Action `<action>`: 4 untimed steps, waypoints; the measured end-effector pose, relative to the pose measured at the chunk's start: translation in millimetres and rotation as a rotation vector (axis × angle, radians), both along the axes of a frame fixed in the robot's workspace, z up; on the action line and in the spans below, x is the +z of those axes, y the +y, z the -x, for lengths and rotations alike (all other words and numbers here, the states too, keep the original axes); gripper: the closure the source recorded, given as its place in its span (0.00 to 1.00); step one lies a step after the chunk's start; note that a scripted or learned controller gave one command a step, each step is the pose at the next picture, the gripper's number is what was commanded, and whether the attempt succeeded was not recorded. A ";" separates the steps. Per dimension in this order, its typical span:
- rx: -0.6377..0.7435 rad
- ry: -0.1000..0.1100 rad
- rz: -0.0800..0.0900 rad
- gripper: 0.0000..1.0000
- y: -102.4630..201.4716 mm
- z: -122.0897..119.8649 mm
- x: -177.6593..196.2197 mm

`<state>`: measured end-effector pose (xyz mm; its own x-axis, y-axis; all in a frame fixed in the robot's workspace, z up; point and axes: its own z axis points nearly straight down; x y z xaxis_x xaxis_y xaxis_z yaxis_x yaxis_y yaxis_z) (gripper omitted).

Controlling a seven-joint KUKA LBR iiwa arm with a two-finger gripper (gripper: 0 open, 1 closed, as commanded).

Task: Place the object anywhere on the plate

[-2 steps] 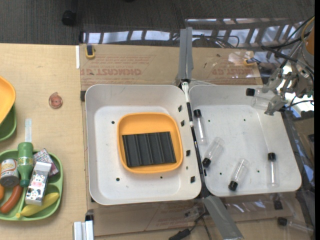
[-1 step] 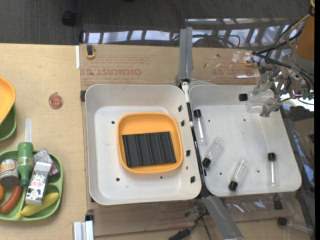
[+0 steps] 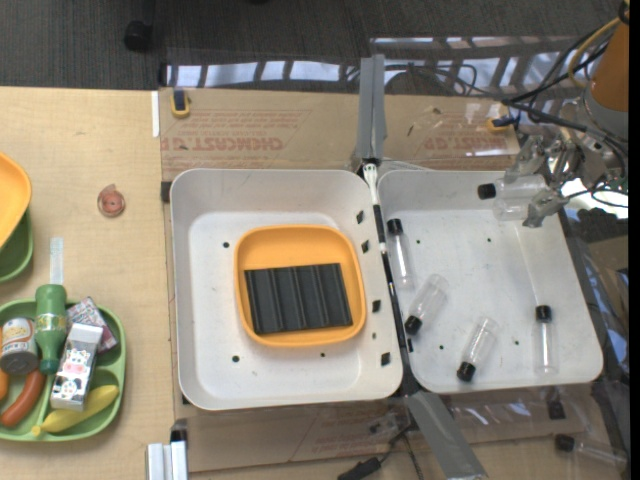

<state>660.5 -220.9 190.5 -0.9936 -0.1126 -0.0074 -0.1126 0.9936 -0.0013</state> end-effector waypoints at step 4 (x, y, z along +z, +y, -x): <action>0.600 0.003 0.001 1.00 0.1 0.6 -3.4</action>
